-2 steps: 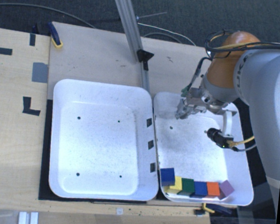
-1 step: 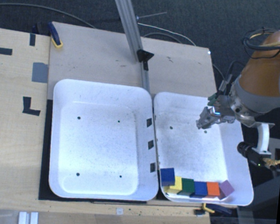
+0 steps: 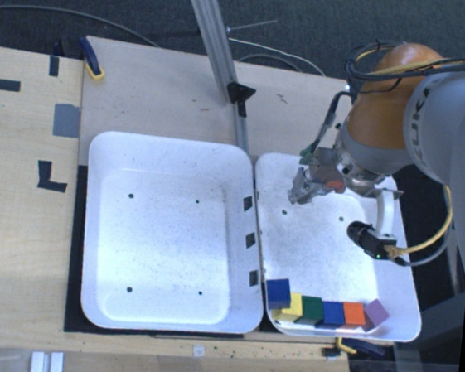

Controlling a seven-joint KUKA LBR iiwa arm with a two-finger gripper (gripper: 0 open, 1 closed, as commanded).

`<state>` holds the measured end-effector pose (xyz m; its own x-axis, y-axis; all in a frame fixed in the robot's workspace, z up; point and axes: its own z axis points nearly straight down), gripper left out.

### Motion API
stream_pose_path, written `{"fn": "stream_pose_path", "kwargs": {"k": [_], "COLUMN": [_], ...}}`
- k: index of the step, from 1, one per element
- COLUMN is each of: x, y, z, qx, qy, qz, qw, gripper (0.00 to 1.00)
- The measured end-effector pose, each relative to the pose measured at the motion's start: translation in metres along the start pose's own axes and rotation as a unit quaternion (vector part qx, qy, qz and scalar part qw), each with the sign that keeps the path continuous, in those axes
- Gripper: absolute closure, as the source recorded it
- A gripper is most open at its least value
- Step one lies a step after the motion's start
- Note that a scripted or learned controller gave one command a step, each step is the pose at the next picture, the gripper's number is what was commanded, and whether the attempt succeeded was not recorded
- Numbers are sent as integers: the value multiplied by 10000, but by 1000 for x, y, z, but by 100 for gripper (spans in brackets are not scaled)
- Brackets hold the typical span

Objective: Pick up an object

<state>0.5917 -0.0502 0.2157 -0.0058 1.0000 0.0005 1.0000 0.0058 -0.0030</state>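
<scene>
Two white bins | six blocks in right bin | gripper grip state unclear

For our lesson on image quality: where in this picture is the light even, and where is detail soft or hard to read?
Camera view: light falls evenly on both bins, with faint shadows; the coloured blocks read clearly; the hand is small and soft, its fingers hard to make out.

Hand fingertips blurred, spacing unclear.
</scene>
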Motion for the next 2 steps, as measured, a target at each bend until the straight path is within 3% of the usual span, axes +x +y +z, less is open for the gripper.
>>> {"fn": "stream_pose_path", "kwargs": {"k": [1, 2], "x": [9, -30], "y": [-61, -47], "z": [-62, -73], "qx": [-25, -20], "qy": [2, -12], "qz": [21, 38], "qw": [10000, 10000], "gripper": [100, 100]}}
